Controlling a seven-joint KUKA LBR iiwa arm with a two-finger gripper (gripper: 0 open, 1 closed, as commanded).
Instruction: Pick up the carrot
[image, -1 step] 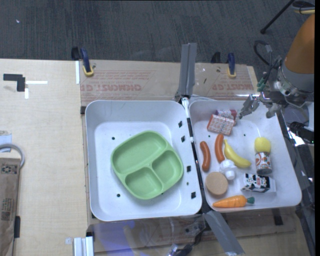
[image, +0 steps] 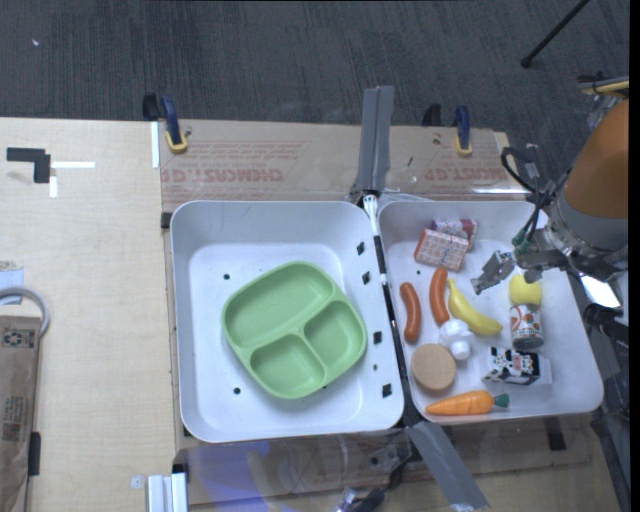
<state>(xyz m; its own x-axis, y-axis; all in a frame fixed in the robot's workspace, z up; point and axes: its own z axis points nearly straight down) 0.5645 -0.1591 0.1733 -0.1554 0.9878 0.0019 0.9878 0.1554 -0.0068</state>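
Note:
The carrot (image: 462, 404) is orange with a small green top. It lies flat along the front edge of the right bin (image: 570, 400), with its green end pointing right. My gripper (image: 497, 270) hangs over the back right part of that bin, above the banana (image: 472, 312) and beside a yellow lemon (image: 526, 290). It is well behind the carrot and apart from it, with nothing visibly held. The grey arm with its orange band (image: 605, 170) comes in from the right.
Around the carrot in the right bin are a round tan bun (image: 434, 367), a cow-patterned carton (image: 516, 367), a small can (image: 527, 325), a white lump (image: 457, 338), two sausages (image: 410, 310) and a waffle-patterned pack (image: 443, 248). A green divided plate (image: 295, 330) sits in the left bin (image: 200, 300).

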